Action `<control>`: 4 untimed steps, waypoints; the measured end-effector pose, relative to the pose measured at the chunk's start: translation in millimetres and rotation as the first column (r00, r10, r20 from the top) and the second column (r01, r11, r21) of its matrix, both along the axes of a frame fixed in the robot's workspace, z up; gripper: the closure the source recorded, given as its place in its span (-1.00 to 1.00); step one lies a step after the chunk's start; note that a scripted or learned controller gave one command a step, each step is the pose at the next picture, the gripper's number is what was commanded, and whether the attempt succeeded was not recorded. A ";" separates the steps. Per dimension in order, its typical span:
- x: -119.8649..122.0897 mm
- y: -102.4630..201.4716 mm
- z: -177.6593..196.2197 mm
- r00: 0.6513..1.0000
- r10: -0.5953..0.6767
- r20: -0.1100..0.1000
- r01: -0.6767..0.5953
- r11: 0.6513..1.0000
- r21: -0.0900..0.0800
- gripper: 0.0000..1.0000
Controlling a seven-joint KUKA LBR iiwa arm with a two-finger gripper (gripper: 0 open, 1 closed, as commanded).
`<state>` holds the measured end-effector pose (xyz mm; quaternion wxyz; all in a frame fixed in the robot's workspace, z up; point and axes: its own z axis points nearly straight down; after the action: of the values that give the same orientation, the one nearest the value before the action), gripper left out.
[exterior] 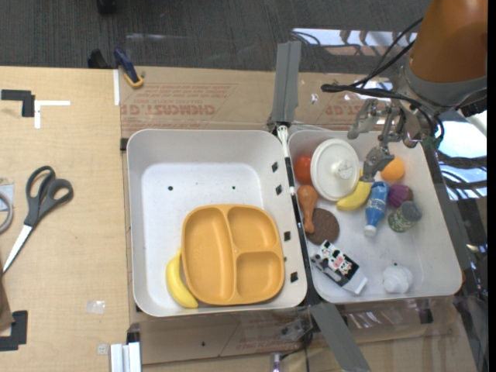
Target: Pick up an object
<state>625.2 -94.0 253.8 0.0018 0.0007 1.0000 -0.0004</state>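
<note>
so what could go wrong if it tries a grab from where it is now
The right bin is crowded under the gripper: the orange ball, blue bottle, small banana and white lid sit packed together, so it may nudge neighbours or pinch two things. The round ball and the lid could also slip out.

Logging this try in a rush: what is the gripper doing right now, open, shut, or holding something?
Gripper: above the right bin, over the orange ball; open or shut cannot be told, and nothing is seen held.
</note>
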 end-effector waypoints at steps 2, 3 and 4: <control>-18.3 -28.5 -155.7 0.978 -0.210 -0.001 0.210 0.978 -0.010 -1.00; -13.5 -27.5 -143.3 0.978 -0.208 0.018 0.208 0.978 -0.008 1.00; -64.9 -5.3 -122.5 0.969 -0.247 -0.001 0.247 0.969 0.000 1.00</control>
<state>560.3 -99.2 131.2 0.0012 0.1252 0.9921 -0.0004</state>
